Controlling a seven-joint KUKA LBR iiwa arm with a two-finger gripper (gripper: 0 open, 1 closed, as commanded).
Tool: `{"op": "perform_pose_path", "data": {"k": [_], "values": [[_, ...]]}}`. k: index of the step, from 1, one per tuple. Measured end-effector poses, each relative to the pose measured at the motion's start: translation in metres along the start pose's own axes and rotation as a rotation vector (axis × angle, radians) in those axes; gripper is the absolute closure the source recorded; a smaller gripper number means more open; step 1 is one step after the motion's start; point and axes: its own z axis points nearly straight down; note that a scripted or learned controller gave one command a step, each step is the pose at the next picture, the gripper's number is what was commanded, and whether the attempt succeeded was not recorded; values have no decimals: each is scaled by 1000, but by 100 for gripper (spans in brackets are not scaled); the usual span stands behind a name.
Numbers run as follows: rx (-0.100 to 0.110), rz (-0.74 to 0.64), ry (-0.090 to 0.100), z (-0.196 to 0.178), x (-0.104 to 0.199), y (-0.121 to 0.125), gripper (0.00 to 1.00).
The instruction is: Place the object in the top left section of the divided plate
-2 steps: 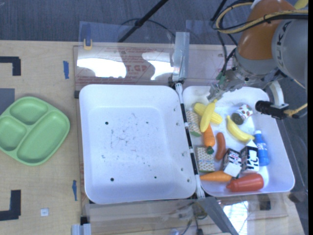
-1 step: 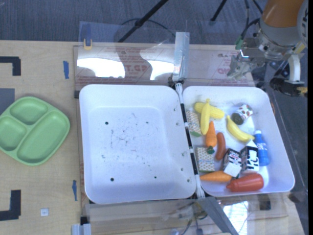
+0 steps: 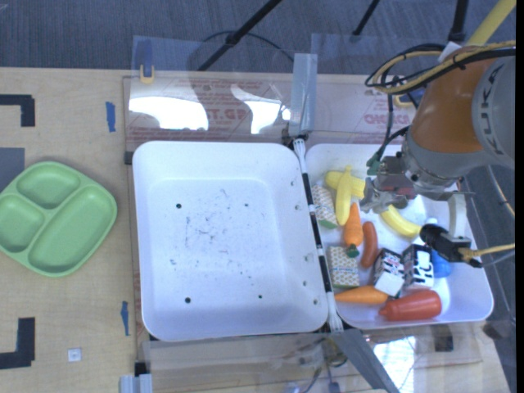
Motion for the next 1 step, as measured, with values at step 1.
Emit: {"op": "perform_pose_path", "data": {"k": [1], "values": [[1,-196,1,-65,-10,-88,100]]}}
